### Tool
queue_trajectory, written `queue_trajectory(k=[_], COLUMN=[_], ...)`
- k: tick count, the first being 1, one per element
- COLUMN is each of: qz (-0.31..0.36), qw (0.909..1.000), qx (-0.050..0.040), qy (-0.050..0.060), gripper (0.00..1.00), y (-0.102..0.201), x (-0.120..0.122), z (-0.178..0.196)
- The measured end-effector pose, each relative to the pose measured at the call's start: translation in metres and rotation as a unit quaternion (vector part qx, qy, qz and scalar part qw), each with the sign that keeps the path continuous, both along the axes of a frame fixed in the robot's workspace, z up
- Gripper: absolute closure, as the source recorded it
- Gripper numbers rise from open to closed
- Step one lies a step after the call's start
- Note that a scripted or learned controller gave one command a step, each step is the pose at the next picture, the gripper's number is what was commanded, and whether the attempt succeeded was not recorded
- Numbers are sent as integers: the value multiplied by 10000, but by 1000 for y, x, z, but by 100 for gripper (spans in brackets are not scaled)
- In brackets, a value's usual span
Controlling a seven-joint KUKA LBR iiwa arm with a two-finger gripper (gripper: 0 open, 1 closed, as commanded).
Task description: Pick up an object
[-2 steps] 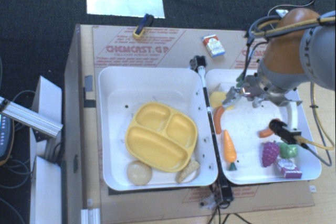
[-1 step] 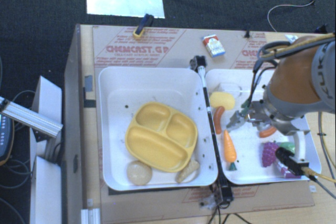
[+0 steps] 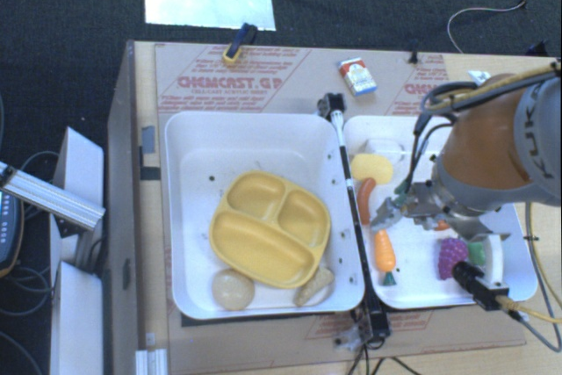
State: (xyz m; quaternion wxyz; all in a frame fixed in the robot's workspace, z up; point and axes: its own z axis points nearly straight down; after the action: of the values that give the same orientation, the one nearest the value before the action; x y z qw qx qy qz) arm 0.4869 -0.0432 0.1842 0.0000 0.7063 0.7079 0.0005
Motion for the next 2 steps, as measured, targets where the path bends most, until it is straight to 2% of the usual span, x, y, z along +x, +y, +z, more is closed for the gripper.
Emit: queue_trajectory(k=[1, 2], qz=[-3, -10], qw=[10000, 10000], qx=[-2, -4], qy=[-5, 9], gripper=[0, 0], y=[-6, -48], x=[0, -1], z=[0, -83])
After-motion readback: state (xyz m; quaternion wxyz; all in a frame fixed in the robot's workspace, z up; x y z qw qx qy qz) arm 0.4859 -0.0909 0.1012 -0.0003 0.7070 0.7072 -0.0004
